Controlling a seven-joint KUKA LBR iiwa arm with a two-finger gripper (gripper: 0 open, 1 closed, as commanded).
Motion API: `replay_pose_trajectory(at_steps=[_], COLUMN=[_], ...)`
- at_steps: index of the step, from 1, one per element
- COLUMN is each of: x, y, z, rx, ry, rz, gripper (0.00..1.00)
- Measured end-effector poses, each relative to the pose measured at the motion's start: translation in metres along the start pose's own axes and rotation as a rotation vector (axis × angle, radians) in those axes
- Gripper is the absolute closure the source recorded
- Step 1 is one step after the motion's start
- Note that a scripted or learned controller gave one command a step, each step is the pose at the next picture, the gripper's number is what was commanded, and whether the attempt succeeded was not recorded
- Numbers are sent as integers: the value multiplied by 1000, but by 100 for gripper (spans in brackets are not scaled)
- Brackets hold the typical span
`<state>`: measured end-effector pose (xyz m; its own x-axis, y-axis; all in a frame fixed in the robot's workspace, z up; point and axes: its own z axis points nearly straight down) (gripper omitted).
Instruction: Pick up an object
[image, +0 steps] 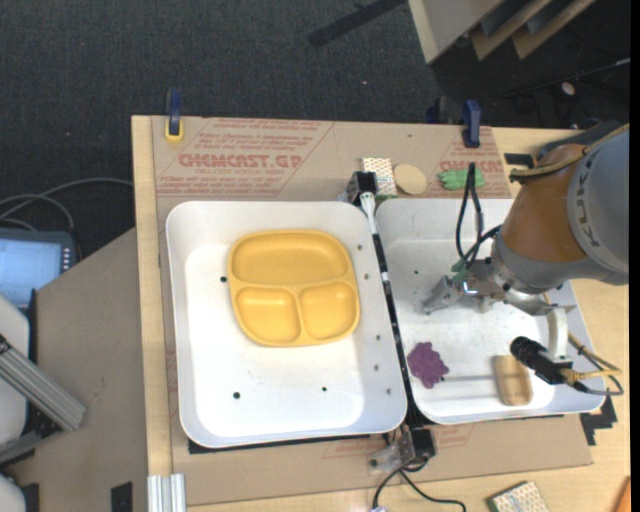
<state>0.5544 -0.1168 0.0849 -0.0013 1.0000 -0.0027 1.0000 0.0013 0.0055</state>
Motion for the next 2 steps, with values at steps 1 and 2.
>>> replay_pose_trajectory(at_steps=[1, 2], x=[-24, -23], y=[47, 45], z=[0, 0], rx=[-1, 4], ry=[0, 2], rz=[0, 1], gripper=[0, 0])
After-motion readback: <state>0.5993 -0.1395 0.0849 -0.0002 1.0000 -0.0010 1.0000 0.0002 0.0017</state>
